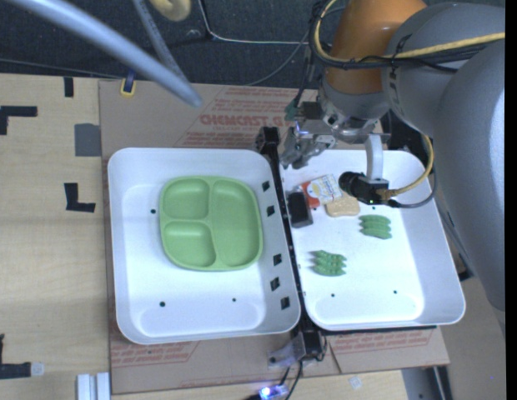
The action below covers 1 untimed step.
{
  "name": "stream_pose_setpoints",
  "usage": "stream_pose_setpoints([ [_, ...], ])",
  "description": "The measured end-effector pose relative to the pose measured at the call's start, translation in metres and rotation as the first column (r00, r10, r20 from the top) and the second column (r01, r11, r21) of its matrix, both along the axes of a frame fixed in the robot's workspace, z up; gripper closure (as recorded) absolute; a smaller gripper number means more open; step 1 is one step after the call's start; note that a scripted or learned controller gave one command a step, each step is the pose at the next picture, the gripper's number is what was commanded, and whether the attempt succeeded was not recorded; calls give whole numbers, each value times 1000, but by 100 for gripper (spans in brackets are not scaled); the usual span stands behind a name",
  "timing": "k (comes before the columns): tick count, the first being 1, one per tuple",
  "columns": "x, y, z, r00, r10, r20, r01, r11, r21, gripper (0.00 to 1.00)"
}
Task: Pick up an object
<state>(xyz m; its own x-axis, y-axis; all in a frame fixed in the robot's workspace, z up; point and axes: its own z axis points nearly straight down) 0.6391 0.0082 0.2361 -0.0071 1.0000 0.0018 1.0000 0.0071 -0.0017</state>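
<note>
My gripper (298,152) hangs over the far left corner of the right bin (425,282), close to the wall between the two bins. Nothing is visibly held in it. Just below it lie a small white and orange packet (323,188) and a black block (298,209). A tan bread-like piece (343,207) sits beside the packet. Two green pod-like items rest further out, one to the right (376,226) and one nearer the bin's middle (329,262).
The left bin (133,298) holds a green divided plate (212,222). The arm's orange band (371,32) and grey body loom over the right bin's far right side. A black cable (400,192) loops above the packet area. Cardboard lies under both bins.
</note>
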Motion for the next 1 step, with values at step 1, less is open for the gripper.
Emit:
stream_pose_setpoints([
  [1, -17, 57, -15, 1000, -1, -2, 1, 1000, 0, 100],
])
